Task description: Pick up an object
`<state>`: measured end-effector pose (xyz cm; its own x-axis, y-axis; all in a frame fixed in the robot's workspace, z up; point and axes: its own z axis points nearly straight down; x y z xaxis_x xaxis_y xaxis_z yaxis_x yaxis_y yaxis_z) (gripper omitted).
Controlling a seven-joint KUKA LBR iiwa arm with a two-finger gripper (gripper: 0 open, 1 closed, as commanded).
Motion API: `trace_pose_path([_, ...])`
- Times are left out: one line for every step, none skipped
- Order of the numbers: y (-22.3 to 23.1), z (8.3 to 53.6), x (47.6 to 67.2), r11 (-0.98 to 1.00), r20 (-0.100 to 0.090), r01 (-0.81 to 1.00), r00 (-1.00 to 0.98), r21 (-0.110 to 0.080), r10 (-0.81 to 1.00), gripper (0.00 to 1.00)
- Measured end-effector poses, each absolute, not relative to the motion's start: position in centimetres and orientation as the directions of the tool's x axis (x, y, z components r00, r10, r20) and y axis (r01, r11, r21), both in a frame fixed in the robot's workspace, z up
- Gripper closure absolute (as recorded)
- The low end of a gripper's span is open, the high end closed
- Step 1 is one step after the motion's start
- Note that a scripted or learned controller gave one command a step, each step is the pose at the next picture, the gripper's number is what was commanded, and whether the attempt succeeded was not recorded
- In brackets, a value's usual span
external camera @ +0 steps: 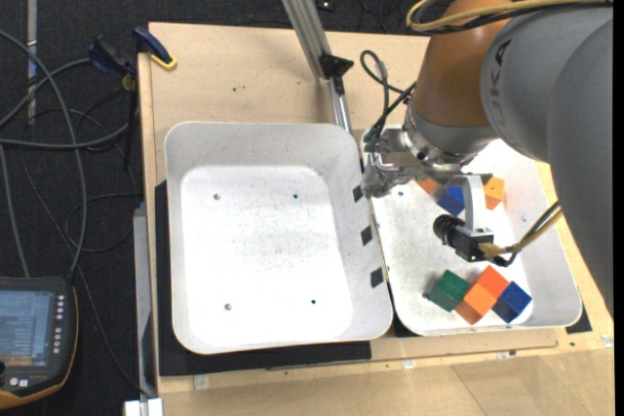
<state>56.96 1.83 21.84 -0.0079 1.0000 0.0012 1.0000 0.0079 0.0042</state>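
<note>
While the left bin sits at nine o'clock, the gripper hangs at the near-left rim of the right bin, just past the seam between the two; whether its fingers are spread or pressed together I cannot tell, and I see nothing between them. At about four o'clock from it lies a blue block, partly behind a black fitting on the arm. An orange block sits just right of that. At five o'clock, near the front rim, a green block, an orange cube and a blue cube touch in a row running left to right; each is squat, without a clear long axis.
</note>
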Motion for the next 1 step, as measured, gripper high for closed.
trace_pose_path([6.52,23.25,59.44,0.008,0.001,1.000,-0.008,0.004,1.000,1.00])
